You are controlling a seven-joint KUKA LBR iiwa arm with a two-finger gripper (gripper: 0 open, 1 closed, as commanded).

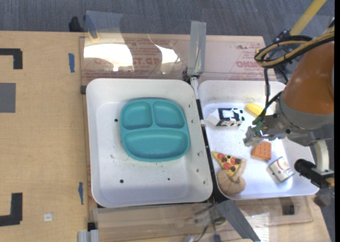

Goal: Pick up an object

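- My claw (pixel 258 134) hangs over the right bin (pixel 297 189); I cannot tell its state.
- The waffle (pixel 261 151), at six o'clock just beside it, looks light, stiff; pinch its edges.

red print on clear panels (pixel 159 55), too blurred to read

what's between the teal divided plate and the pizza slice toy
In the camera view, between the teal plate and the pizza slice lie bare white floor of the left bin and the two bins' adjoining rims; no object sits there.
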